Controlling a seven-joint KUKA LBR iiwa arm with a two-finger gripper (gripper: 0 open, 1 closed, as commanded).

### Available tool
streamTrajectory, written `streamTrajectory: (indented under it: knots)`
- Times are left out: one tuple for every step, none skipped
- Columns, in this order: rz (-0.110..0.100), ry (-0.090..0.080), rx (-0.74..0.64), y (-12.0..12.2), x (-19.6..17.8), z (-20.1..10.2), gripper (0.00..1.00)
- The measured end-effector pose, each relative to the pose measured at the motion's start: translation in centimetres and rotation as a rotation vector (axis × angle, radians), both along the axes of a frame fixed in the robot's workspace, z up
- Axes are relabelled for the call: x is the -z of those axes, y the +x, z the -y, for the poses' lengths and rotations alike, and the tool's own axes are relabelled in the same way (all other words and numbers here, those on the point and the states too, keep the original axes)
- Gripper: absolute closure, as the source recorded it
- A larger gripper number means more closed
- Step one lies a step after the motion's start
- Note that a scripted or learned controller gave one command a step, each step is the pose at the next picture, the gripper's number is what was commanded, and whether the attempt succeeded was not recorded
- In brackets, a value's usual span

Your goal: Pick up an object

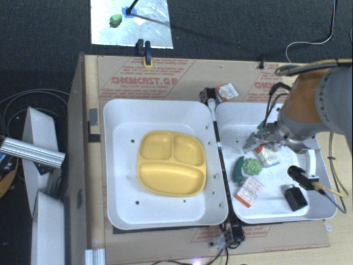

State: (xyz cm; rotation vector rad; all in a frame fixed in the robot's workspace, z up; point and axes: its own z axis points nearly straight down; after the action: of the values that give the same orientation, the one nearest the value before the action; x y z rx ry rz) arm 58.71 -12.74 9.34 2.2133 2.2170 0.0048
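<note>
My gripper [261, 143] hangs low over the upper middle of the right bin [237, 120]. The grey arm with its orange band comes in from the right. Just below the gripper lies a small white, red and yellow box [268, 158], very close to it; I cannot see whether they touch. A light green bumpy piece [252, 166] lies left of the box, with a dark green piece [238, 170] beside it. Nearer the front wall rests a red and white packet [249, 191].
The left bin [118, 148] holds a yellow divided plate [171, 163]. A small packet [226, 91] lies on the cardboard behind the bins, beside a black clamp [209, 95]. The bin walls meet in a ridge [219, 159] between the two bins.
</note>
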Motion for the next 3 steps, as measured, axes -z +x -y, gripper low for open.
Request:
streamTrajectory:
  knots:
    - [-0.007,0.004,0.001,-0.9,0.9,0.6,0.0]
    - [-0.008,0.004,-0.002,-2.1,0.9,-3.1,0.0]
    - [-0.008,0.003,0.002,-7.5,0.9,-0.2,0.0]
